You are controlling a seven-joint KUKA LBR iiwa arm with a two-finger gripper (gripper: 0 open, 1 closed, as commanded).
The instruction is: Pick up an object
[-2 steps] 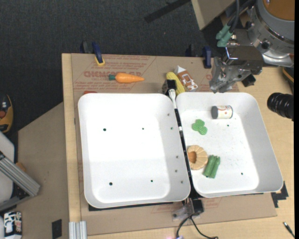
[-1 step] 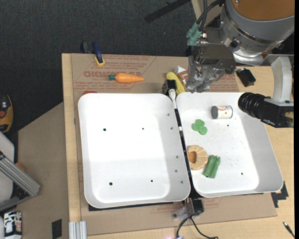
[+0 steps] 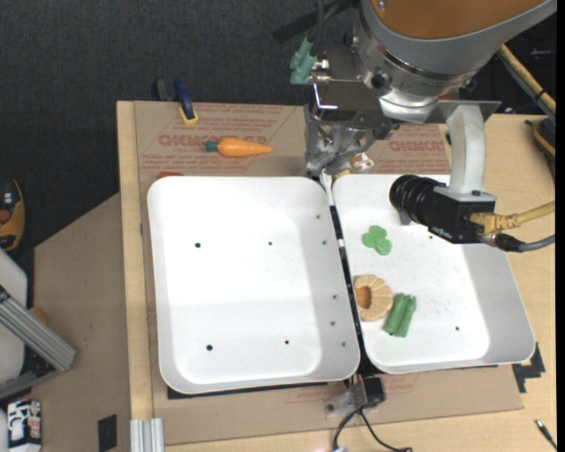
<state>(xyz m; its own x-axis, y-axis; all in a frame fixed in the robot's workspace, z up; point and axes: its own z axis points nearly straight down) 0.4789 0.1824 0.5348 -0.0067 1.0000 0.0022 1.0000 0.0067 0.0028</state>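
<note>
The big grey arm with its orange band runs off the top edge, and its bulk hides the white right-hand bin's far corner.

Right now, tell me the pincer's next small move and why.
Probably shift the pincer from the bins' far edge toward the right bin and over the tan round piece. The green pieces lie there too, and nothing shows between its fingers.

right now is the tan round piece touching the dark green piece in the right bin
Touching. The camera view shows the tan round piece and the dark green piece side by side in the right bin, their edges meeting with no white between them.
</note>
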